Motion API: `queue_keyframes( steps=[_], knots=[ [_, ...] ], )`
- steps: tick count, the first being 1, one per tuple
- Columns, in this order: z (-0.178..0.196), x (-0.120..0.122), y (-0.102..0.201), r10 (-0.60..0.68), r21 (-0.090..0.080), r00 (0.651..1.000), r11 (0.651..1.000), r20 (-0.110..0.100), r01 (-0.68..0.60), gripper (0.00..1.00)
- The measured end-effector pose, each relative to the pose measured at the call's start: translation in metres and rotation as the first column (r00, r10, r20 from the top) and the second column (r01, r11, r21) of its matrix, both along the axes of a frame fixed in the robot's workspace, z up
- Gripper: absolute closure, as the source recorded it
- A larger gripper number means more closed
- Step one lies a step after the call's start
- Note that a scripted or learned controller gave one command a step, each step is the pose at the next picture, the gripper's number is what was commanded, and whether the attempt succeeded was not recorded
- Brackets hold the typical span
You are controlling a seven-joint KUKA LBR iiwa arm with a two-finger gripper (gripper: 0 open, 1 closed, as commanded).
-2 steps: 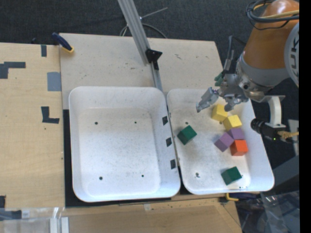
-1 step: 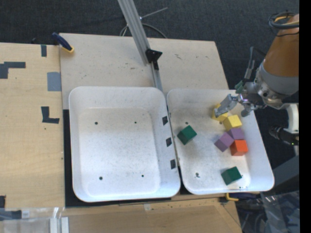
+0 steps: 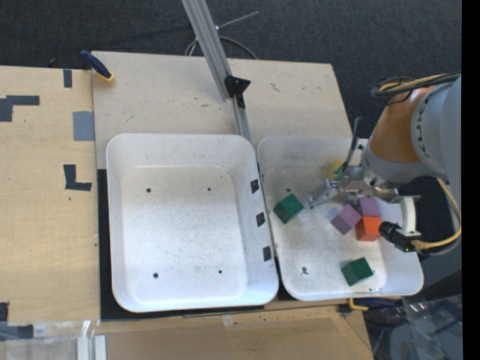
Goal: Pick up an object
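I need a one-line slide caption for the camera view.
KUKA arm's gripper low in right bin among green, purple and orange blocks.

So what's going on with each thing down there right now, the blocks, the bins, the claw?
Green block: tilted, loose in right bin.
Second green block: loose near the front rim.
Purple block: touching orange block.
Orange block: on bin floor beside the purple one.
Right bin: holds all four blocks.
Left bin: bare white floor.
Gripper: low over right bin, nothing visibly held.

- Wooden bench (image 3: 45,201), light ply, w/ grey tape patches (image 3: 83,126) on left side
- Blue-yellow clamp (image 3: 97,65) at board's top-left corner
- Slanted aluminium rail (image 3: 206,32) from top, black bracket (image 3: 237,86) at its lower end
- Dark carpet (image 3: 337,13) behind
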State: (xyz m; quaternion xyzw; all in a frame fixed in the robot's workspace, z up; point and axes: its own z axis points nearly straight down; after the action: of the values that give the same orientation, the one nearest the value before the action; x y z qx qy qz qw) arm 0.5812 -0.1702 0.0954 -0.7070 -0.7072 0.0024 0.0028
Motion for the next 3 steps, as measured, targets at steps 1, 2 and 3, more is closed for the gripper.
queue_keyframes(
  steps=[1, 2, 3],
  knots=[
    [-0.001, -0.028, -0.028, 0.011, 0.021, 1.000, 1.000, 0.010, -0.011, 0.00],
    [-0.004, 0.044, -0.019, 0.007, 0.006, 1.000, 1.000, 0.001, -0.007, 0.00],
    [-0.004, 0.033, -0.012, 0.001, -0.001, 1.000, 1.000, 0.005, -0.001, 0.00]
  ],
)
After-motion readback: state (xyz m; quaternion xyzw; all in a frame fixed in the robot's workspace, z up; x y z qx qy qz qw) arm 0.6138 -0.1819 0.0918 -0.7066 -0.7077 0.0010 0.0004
